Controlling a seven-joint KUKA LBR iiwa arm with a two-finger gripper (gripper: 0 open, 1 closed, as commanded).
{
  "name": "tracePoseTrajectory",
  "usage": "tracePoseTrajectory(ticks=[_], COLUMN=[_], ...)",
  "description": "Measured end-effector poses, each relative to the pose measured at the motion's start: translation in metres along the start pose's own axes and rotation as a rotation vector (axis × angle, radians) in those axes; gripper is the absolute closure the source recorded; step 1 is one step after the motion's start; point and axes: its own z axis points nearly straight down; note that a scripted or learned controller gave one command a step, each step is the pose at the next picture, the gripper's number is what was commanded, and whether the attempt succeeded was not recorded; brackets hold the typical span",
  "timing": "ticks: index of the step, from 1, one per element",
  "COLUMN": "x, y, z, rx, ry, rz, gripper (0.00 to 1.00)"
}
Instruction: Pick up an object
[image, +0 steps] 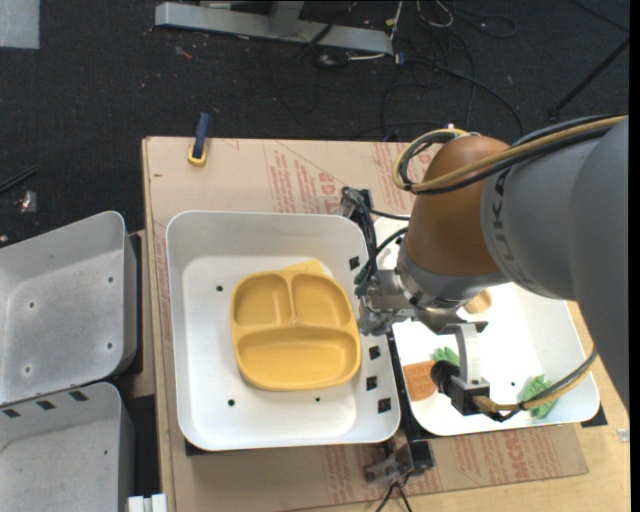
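Left bin (195, 330): a shallow white bin on the cardboard-topped bench (260, 165), holding a single yellow divided plate (295, 330). The plate has three compartments and lies flat, right of the bin's centre.
Right bin (575, 345): brightly lit and largely covered by the arm. Showing in it are an orange block (417, 381) near the left wall, a small green piece (444, 354) just far of the block, a pale orange piece (480, 300) at the arm's edge, and a green leafy piece (537, 392) toward the near right corner.
Off the bench, left: two spare white trays (60, 290) sit on the dark floor (80, 100), well apart from the bins.
Far left of the bench: a small blue-and-yellow tool (200, 138) lies on the cardboard, far of the left bin.
In the way: the grey arm (560, 210) with its orange band reaches in from the right and hangs over the wall shared by the two bins, hiding the far left part of the right bin.
Gripper (368, 305): low at the left bin's right side, just beside the right rim of the yellow divided plate. Whether it touches the plate, how far open it is, and whether it holds anything cannot be told.
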Motion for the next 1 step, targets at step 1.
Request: tracePoseTrajectory(ticks=[1], x=[0.0482], y=[-0.0068], z=[-0.0251], rx=[-0.005], ry=[0.000], rz=[0.000], gripper=[1.00])
